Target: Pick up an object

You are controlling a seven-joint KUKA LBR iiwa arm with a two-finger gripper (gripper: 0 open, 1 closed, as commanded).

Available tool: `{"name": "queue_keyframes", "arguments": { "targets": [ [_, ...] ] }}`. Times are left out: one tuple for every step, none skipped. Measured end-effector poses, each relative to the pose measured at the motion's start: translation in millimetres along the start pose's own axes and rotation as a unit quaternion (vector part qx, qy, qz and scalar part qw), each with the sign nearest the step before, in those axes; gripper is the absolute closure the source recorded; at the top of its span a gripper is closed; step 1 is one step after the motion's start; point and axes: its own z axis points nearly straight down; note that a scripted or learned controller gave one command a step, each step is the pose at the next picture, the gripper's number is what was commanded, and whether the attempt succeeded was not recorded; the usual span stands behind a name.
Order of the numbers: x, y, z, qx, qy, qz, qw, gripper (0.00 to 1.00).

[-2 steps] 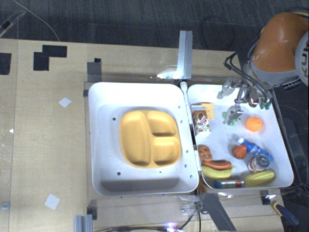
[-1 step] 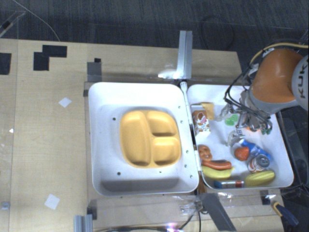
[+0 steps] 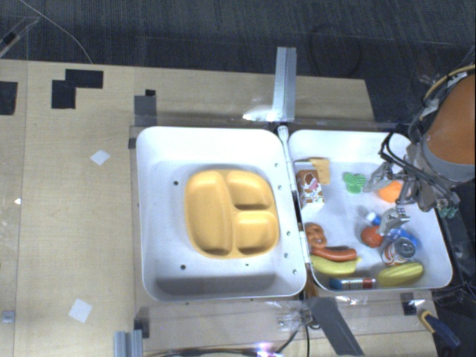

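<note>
Wooden tabletop [image 3: 67,222], two white bins. Left bin [image 3: 160,199] carries yellow tray [image 3: 229,213]. Right bin [image 3: 338,203] crowded with small objects. Tool [image 3: 400,213] lowered among them near orange object [image 3: 389,193]; jaw state cannot be told. Approach step judged; grasp and lift needed next.

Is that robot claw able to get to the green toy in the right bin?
Probably yes: the green toy lies uncovered on bare bin floor, left of the gripper, with nothing between them.
</note>
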Motion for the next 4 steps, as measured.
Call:
{"name": "queue_keyframes", "arguments": {
  "targets": [
    [36,-43,84,0.0,0.0,-0.064,0.998,0.0],
    [24,11,84,0.0,-0.001,0.193,0.9811,0.0],
    [59,-29,64,0.001,0.004,0.372,0.9282,0.0],
    [55,-34,83,-0.004,0.004,0.414,0.91,0.0]
  ]
}}
